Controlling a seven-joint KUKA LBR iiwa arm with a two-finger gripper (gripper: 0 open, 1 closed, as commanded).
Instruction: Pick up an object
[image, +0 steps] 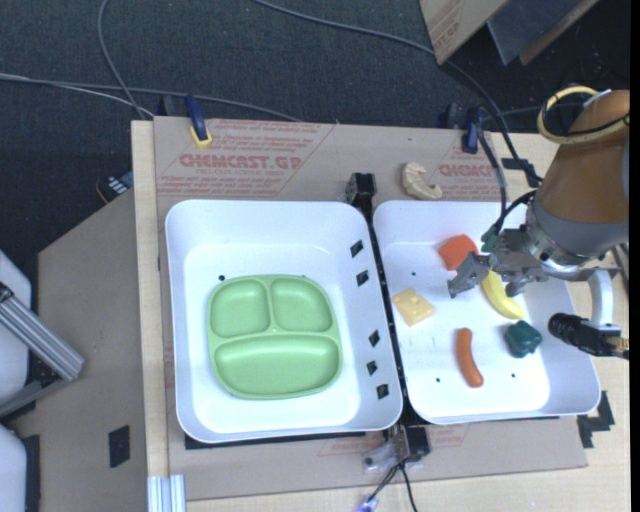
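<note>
The right bin (566, 392) holds several toy foods: an orange piece (458, 247), a yellow cheese wedge (413, 306), a red sausage (468, 358), a yellow banana (500, 298) and a dark green piece (522, 338). My gripper (468, 278) hangs over this bin, just below the orange piece and beside the banana's left end. The arm's wrist covers the banana's upper end. Nothing shows held in the gripper.
In the left bin (190, 232) lies a green divided plate (274, 335). A beige object (422, 180) rests on the board behind the right bin. Blue clamps (198, 124) stand at the board's back edge. Black clips (372, 340) line the divider between the bins.
</note>
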